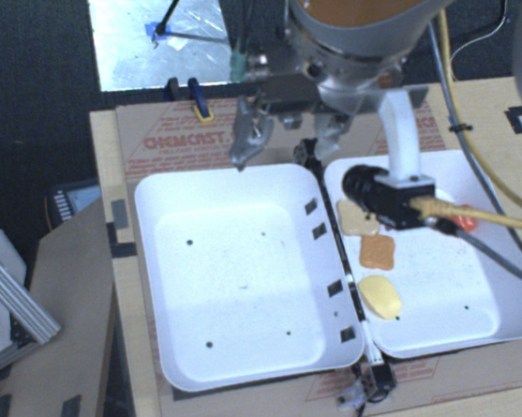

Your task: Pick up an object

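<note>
The right bin [515,313] holds several small objects along its left side: a pale tan piece [354,217], an orange square [377,252] and a yellow oval [380,297]. A small red-orange item [466,219] lies further right. My gripper [289,141] hangs over the far rim where the two bins meet, above and behind these objects. Its fingers [251,144] stand spread apart with nothing between them. A black fitting [380,194] with a yellow hose lies over the right bin and hides part of the tan piece.
The left bin [237,281] shows bare white floor. A black divider with clips [340,259] runs between the bins. A yellow cable [497,211] loops over the right bin. A blue and yellow clamp [199,102] sits behind the left bin.
</note>
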`<state>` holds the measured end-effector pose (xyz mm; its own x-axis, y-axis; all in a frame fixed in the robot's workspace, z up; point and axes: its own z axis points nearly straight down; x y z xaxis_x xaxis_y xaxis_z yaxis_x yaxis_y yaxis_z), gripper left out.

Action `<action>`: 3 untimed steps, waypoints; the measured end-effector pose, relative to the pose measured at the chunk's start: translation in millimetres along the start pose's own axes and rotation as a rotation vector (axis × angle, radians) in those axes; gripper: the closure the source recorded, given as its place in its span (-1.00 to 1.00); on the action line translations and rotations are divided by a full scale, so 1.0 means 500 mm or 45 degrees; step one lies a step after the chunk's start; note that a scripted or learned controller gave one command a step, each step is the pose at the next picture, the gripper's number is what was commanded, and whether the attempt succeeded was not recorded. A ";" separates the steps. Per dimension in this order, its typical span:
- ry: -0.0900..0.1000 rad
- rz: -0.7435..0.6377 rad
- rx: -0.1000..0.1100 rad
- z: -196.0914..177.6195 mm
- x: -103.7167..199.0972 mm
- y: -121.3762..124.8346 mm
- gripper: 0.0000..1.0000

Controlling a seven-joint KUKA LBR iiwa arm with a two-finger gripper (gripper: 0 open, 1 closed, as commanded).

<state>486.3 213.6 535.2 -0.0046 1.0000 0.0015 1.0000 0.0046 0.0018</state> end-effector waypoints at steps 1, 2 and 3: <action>0.000 0.000 0.000 0.000 0.000 0.000 -1.00; 0.000 0.000 0.000 0.000 0.000 0.000 -1.00; 0.000 0.000 0.000 0.000 0.000 0.000 -1.00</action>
<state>486.3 213.6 535.2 -0.0046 1.0000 0.0015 1.0000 0.0046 0.0018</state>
